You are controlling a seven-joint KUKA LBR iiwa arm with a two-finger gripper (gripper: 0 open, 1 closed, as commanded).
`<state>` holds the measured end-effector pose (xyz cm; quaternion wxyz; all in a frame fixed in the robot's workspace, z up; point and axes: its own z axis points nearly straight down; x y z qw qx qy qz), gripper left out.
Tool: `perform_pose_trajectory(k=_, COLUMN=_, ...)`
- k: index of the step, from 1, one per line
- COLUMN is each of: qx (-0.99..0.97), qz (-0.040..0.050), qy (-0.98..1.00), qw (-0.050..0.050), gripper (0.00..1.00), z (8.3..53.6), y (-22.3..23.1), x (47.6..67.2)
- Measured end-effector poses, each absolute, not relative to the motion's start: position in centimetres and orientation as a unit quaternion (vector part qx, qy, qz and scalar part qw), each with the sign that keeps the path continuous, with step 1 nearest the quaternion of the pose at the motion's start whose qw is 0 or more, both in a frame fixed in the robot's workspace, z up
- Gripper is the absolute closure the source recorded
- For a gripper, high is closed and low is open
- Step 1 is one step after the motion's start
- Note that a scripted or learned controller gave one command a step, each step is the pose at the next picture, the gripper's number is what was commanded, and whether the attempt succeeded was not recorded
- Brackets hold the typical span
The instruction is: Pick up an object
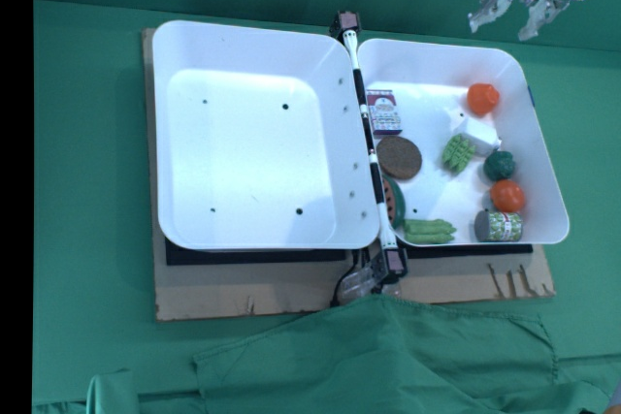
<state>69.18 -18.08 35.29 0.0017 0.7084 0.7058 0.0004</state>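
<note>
Two fingers of the gripper [517,12] hang spread, pinching nothing, above the right bin [539,170]; arm cut off at frame edge. Orange ball [481,98] lies in that bin's far corner.

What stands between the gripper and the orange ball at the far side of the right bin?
Nothing visible does. The gripper hangs open above the bin's far rim, and the orange ball lies uncovered, with only a white block beside it.
</note>
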Motion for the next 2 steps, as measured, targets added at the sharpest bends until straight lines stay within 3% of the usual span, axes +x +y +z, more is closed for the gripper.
perform_pose_trajectory(k=2, qx=0.709, qz=-0.0019, qy=0.705, qw=-0.002, gripper=0.0, z=20.3, y=-17.9, x=56.0)
